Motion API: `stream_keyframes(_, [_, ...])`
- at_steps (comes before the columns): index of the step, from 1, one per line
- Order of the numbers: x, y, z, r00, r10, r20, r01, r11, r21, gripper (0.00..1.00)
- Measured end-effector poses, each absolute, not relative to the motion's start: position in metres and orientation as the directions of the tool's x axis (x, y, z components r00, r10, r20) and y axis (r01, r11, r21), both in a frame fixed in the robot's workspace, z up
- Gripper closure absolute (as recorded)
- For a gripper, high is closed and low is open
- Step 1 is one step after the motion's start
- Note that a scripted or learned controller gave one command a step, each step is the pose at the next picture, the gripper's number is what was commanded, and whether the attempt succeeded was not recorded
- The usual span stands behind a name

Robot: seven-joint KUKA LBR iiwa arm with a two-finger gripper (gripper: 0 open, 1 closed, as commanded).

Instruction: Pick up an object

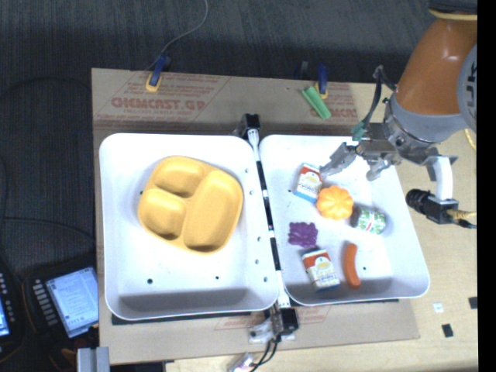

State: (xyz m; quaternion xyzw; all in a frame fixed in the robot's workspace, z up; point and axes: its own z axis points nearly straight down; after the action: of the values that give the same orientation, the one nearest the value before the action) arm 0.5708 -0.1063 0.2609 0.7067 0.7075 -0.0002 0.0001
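My gripper hangs open over the back of the right bin, its fingers spread above bare bin floor with nothing between them. Just below and left of it lies an orange pumpkin. A small red and white carton sits to the pumpkin's left. A green and white can lies on the pumpkin's right. Nearer the front are a purple grape bunch, a second red carton and a red sausage.
The left bin holds a large yellow bread-like lump. A black divider rail runs between the bins. A green clip and blue clips lie on the cardboard behind the bins.
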Motion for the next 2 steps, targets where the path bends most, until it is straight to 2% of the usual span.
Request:
stream_keyframes(1, [0.616, -0.097, 0.094, -0.001, 1.0, 0.0, 1.0, 0.001, 0.001, 0.0])
stream_keyframes(2, [0.551, -0.115, 0.089, 0.0, 1.0, -0.003, 1.0, 0.0, 0.011, 0.0])
